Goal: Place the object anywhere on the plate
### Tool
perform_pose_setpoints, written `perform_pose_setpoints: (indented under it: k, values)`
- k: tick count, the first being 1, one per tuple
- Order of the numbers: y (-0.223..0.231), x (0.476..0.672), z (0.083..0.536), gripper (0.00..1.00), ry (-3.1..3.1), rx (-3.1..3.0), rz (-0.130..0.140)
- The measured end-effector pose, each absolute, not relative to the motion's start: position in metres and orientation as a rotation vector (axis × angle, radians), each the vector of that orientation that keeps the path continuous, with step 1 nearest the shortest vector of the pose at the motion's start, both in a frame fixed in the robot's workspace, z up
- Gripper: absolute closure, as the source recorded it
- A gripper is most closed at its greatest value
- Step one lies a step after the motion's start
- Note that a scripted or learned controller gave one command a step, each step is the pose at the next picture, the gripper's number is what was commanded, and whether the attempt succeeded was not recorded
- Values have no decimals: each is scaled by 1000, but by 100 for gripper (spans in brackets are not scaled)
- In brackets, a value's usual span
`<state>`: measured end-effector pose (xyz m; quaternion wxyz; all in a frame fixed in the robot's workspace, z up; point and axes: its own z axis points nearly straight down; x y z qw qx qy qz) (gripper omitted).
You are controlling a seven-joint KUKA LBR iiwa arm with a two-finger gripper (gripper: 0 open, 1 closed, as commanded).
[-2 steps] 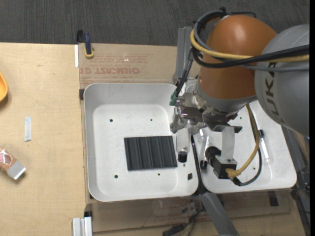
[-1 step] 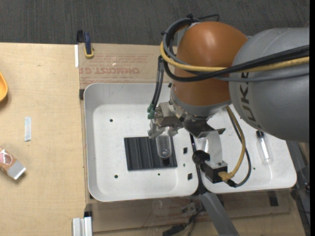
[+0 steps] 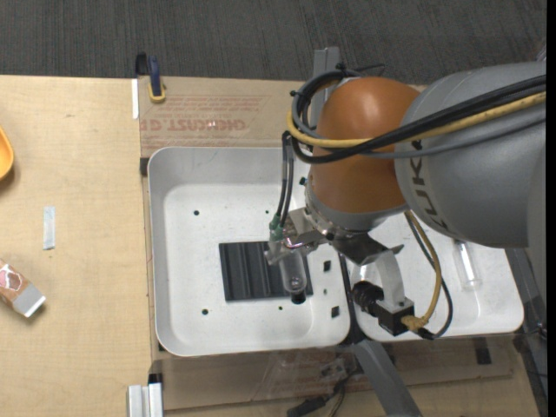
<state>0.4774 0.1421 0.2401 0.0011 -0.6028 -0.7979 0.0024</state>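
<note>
The arm's orange band [image 3: 365, 137] looms nearest. Below it at seven o'clock, the end effector [image 3: 295, 281] hangs over the dark ribbed plate's [image 3: 248, 272] three-o'clock edge; its grip I cannot tell. Descend slowly, centred over the plate, before letting go.

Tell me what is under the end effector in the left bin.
A dark ribbed rectangular plate lies flat on the left bin floor beneath the end effector. The arm covers the plate's right edge.
</note>
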Motion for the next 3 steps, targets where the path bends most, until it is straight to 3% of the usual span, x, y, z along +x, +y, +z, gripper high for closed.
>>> perform_pose_setpoints:
  k: [1, 3]
  values:
    - [160, 478, 296, 100, -2600, -1763, 4]
    - [166, 478, 306, 100, -2702, -1603, 5]
